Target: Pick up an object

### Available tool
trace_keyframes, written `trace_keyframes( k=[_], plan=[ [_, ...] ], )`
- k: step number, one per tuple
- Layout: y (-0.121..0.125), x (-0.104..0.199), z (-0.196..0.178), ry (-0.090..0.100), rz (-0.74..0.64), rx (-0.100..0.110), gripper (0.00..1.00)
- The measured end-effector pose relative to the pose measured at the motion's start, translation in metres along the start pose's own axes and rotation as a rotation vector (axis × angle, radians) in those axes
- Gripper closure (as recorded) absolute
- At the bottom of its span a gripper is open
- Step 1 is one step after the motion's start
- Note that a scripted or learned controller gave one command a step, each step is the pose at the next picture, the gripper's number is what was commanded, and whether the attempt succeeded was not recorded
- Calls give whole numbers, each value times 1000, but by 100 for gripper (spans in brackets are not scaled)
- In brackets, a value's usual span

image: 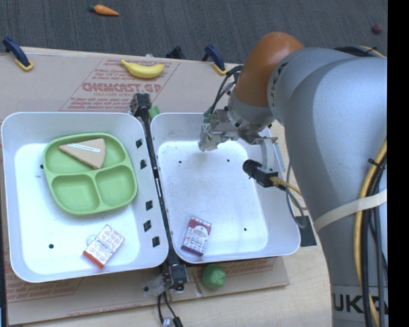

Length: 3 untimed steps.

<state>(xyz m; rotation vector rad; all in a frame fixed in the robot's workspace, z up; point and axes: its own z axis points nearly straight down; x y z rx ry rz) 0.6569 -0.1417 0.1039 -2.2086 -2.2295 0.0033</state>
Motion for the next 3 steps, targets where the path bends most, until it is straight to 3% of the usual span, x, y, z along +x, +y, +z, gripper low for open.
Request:
trace_keyframes(
  k=[1, 2, 3],
  plan=[
    [0, 0, 0, 0, 0, 0, 0],
    [0, 0, -11, 1, -2, 0, 100],
    [0, 0, -10, 1, -3, 1, 0]
  ],
)
